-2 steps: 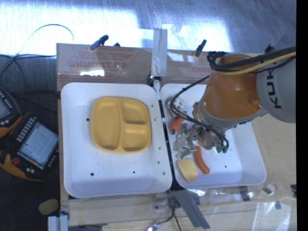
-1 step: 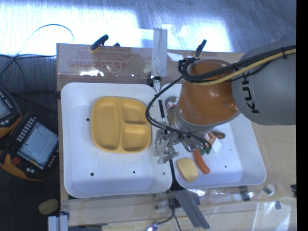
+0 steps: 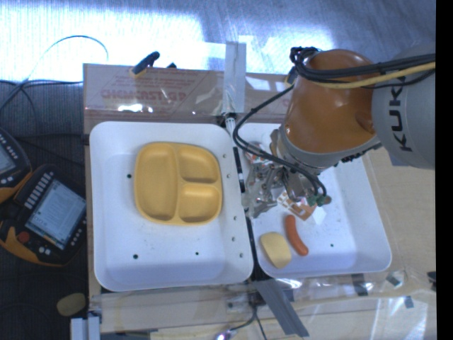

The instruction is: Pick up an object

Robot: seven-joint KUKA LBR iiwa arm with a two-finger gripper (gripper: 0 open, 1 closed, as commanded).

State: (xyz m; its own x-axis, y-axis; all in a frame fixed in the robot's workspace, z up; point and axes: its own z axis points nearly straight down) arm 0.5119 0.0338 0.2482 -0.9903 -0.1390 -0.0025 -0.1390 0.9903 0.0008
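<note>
The counter (image 3: 64, 69) carries two shallow white bins side by side, the left bin (image 3: 113, 211) toward nine o'clock and the right bin (image 3: 354, 239) toward three o'clock. The grey arm (image 3: 407, 119) reaches in from three o'clock, its orange band (image 3: 329, 105) bulking over the upper part of the right bin at about one o'clock of the picture's centre. In the left bin lies a yellow divided tray (image 3: 177, 183), flat, with three compartments, sitting near that bin's middle. Below the orange band, the end effector (image 3: 272, 190) hangs over the right bin's left part, close to the wall shared with the left bin; its metal parts and cables blur together, so whether it is open or closed cannot be told, and nothing can be made out between its parts. At five o'clock of it, an orange-red sausage-shaped object (image 3: 297, 235) lies on the bin floor, and just beside that, toward seven o'clock, a pale yellow block (image 3: 275, 249) rests near the bin's lower edge. Two handheld control pendants (image 3: 42, 214) lie off the counter at nine o'clock.
</note>
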